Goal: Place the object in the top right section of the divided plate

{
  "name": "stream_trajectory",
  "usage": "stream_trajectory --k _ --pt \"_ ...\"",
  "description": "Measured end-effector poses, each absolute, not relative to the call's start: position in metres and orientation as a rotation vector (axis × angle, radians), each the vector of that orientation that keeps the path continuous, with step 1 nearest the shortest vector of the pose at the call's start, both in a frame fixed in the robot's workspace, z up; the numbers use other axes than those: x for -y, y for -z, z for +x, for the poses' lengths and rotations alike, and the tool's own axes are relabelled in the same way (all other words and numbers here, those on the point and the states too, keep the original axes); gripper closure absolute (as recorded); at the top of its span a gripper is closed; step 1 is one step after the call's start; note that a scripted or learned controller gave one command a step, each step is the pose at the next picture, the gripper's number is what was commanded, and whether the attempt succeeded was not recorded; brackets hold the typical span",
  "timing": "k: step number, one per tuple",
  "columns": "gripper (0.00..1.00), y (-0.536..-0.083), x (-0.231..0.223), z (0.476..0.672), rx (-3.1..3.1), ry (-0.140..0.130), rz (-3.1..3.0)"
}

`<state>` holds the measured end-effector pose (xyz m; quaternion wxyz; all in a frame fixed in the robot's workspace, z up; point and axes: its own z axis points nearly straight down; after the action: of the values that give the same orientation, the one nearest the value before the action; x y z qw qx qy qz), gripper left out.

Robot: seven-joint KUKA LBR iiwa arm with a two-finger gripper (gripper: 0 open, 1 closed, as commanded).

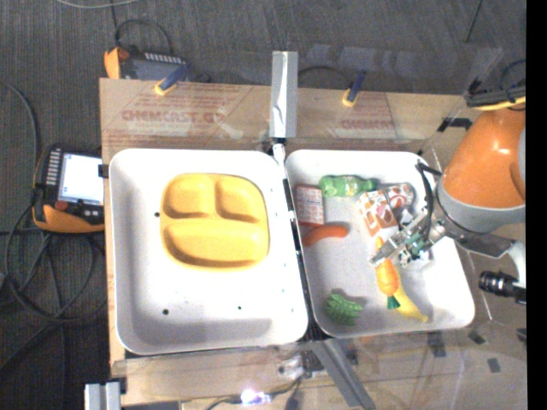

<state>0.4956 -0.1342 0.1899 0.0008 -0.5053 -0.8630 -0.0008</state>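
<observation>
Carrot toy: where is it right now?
The carrot lies in the right bin, just below the gripper, with the banana beside its green top.

1. The bench [214, 114] is topped with a brown cardboard sheet printed with faint lettering.
2. 2 shallow white bins sit on it side by side, touching along their inner edges: the left bin [137, 314] and the right bin [444, 301].
3. 2 clamps [169, 79] with yellow and blue parts grip the far edge of the cardboard.
4. An upright metal post [283, 92] stands at the far edge, between the bins.
</observation>
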Motion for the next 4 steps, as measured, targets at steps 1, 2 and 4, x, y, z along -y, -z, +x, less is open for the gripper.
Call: stream_trajectory --k 1,2,4 --pt "1.00 -0.181 0.061 0.559 2.793 0.000 -1.433" --pt "1.00 -0.188 0.059 0.560 2.796 -0.002 -1.423" --pt "1.00 -0.201 -0.050 0.621 2.948 -0.002 -1.084"
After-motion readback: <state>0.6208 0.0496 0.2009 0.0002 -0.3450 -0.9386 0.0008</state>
